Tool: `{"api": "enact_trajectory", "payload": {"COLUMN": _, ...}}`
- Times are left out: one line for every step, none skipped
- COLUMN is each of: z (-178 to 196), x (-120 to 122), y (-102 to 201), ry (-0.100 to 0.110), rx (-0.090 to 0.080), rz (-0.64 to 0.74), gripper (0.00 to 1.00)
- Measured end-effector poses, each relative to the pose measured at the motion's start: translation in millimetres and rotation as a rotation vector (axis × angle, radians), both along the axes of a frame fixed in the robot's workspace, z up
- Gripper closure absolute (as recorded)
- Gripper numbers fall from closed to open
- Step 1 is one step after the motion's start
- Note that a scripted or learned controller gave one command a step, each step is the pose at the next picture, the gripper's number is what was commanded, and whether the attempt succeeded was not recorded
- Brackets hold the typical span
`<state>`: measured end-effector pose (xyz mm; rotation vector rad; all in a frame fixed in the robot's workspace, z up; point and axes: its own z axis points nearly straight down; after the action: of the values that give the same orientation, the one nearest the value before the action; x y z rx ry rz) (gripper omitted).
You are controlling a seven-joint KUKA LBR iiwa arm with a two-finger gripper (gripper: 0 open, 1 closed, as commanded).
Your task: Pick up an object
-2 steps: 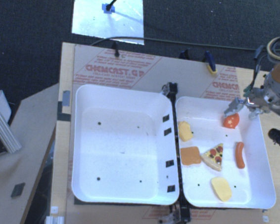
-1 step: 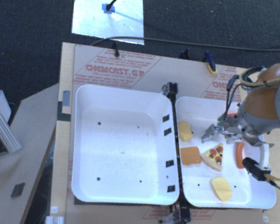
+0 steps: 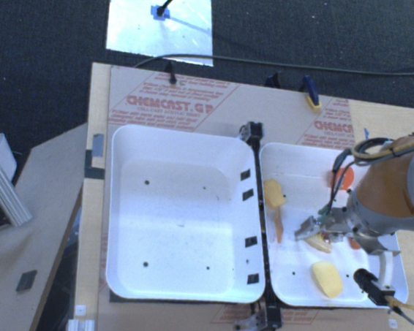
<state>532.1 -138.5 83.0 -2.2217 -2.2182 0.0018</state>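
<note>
My gripper [image 3: 310,229] is low in the right bin [image 3: 303,158], near its middle, at the end of the grey and orange arm [image 3: 384,191] that comes in from the right. A pale beige object [image 3: 323,245] lies right beneath it, partly covered by it; whether they touch I cannot tell. A yellow lump [image 3: 327,278] rests near the bin's front wall. Another yellow piece [image 3: 274,193] lies by the left wall, with a thin orange stick [image 3: 278,226] just below it. A red-orange object [image 3: 344,178] sits behind the arm's cables.
The left bin [image 3: 127,189] adjoins the right one along a black-clipped divider [image 3: 254,217]. A small orange bit [image 3: 354,243] peeks out under the wrist. Black cables loop off the arm at the right. A blue clamp [image 3: 312,93] sits on the board behind the bins.
</note>
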Motion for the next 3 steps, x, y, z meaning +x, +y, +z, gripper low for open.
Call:
{"api": "enact_trajectory", "payload": {"z": 13.6, "x": 4.1, "y": 0.1, "ry": -0.009, "rx": -0.003, "rz": 0.004, "gripper": 1.00}}
{"api": "enact_trajectory", "payload": {"z": 108.6, "x": 55.0, "y": 54.4, "ry": -0.017, "rx": 0.000, "rz": 0.014, "gripper": 1.00}}
{"api": "enact_trajectory", "payload": {"z": 69.7, "x": -14.6, "y": 39.4, "ry": 0.004, "rx": 0.001, "rz": 0.000, "gripper": 1.00}}
